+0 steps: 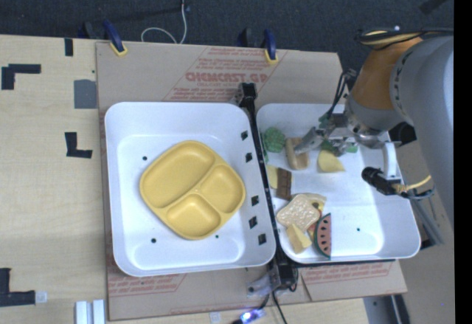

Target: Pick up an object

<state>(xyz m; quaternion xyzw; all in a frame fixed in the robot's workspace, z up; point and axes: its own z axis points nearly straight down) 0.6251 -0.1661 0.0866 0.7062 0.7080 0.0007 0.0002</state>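
Note:
My gripper hangs low over the back of the right bin, just above a yellow wedge and to the right of a tan bread-like piece. A green leafy item lies at the bin's back left. Further forward lie a brown and yellow block, a slice of toast, a pale yellow piece and a watermelon slice. I see nothing lifted off the bin floor.
The left bin holds a yellow divided plate. A black divider with clips runs between the bins. The grey arm with its orange band takes up the right side above the bench.

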